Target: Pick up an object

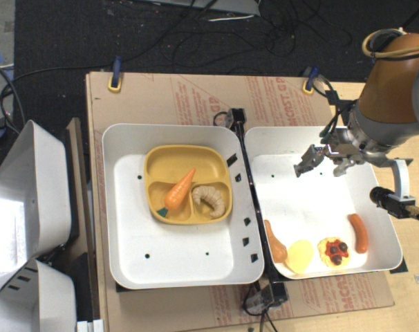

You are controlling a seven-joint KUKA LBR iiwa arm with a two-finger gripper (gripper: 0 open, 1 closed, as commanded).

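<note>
My gripper (326, 165) hangs over the upper part of the right bin (313, 198), its fingers spread open with nothing between them. Along that bin's front edge lie an orange chicken-leg shape (274, 241), a pale yellow disc (299, 254), a small tart with red and dark toppings (334, 251) and a reddish sausage (360, 232). All four lie well below the gripper and apart from it. In the left bin (126, 241) a yellow divided plate (161, 161) holds a carrot (180, 189) and a beige shrimp-like piece (210, 200).
The two bins meet at a black-clipped divider (245, 185). The arm's orange band (393, 75) rises at the right. A brown board (196, 95) lies under the bins, with white boxes (30, 199) at far left and cables at the back.
</note>
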